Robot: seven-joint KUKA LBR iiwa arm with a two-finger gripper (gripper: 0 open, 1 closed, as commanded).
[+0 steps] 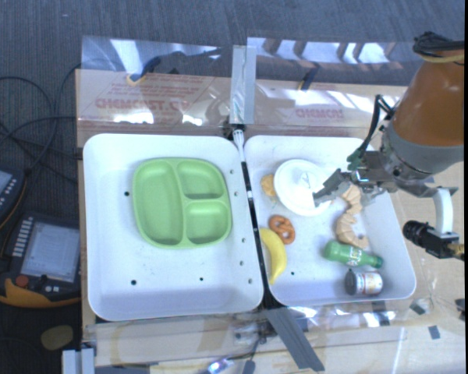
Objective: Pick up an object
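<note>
One white lid (299, 184) lies just beside the claw (333, 185).

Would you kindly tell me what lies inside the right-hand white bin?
The right bin holds a white round dish, pretzel, banana, croissant-like pastry, green bottle and can. The arm covers the far right corner, so anything beneath it is hidden.

The right bin (398, 275) is crowded: a white round lid (298, 185), pretzel (281, 227), banana (274, 253), croissant-like pastry (349, 224), green bottle (352, 255) and can (364, 283) lie near one another, with bare floor mainly along the near edge and far corners. The left bin (101, 232) offers open floor all around its green divided plate (182, 202). The claw (337, 185) hangs over the lid's right edge.
</note>
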